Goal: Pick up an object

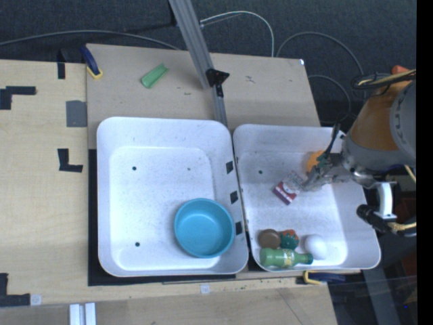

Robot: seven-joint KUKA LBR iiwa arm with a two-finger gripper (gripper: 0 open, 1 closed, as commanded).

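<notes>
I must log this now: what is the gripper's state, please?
Gripper: cannot be told; it is low in the right bin, beside a small red and white packet.

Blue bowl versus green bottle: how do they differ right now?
The blue bowl sits upright in the left bin, alone; the green bottle lies on its side in the right bin, crowded among small items. The bowl is much larger, round and open. Both lie near the front walls.

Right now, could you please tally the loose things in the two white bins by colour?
Blue: 1, the round blue plastic bowl
Green: 1, the green plastic bottle lying flat
White: 1, the white egg-shaped ball
Brown: 1, the brown rounded lump
Teal: 1, the small teal piece
Red-and-white: 1, the small packet
Orange: 1, the orange piece
Total: 7
</notes>
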